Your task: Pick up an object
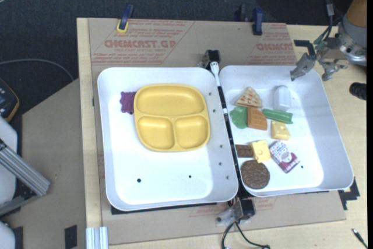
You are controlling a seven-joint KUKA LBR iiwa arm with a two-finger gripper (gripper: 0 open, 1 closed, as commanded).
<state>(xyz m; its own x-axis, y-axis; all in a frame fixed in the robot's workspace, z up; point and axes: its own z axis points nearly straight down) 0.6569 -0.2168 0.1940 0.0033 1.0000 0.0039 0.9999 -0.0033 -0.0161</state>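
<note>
While tilted slightly, the green stick lies left-right.

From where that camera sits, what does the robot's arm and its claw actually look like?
At the view's upper right, the arm shows as a rounded grey metal body with a tan, orange-tinted section above it. From it juts the gripper, a small grey metal assembly with thin dark fingers and what look like greenish bits of wiring. Dark cables run down to it from above.

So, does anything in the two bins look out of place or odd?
One thing: a purple item lies in the left bin, tucked against the yellow tray's left edge, apart from the other small items in the right bin.
</note>
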